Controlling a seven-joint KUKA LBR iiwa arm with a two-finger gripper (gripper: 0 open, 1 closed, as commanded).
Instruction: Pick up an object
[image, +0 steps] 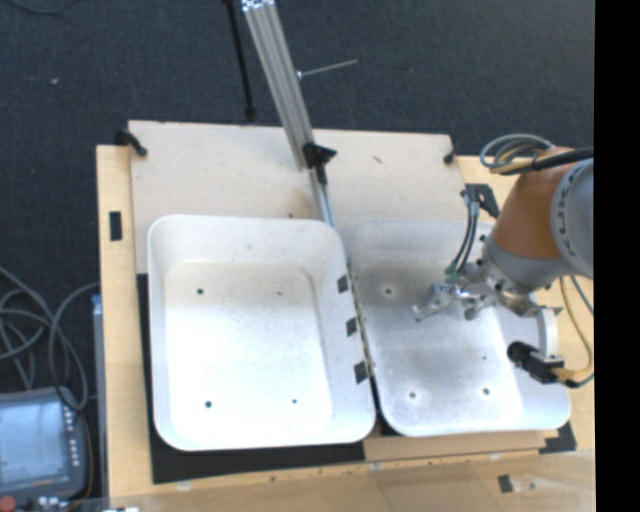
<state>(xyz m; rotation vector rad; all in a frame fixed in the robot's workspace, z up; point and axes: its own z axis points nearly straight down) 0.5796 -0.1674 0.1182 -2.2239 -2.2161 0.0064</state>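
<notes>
Bins sit side by side on the desk (410, 150): the left bin (170, 300) fills the centre-left of the frame, the right bin (400, 400) the centre-right. The arm (535, 225) reaches in at right, and its end effector (440, 303) hangs low over the right bin's upper middle. Whether it is released or clenched I cannot tell, and I can make out nothing caught in it. I see no object to pick in either bin, only small dark specks. My worry is a grab at bare plastic, scraping the bin floor. No brand, label or writing is readable anywhere.
</notes>
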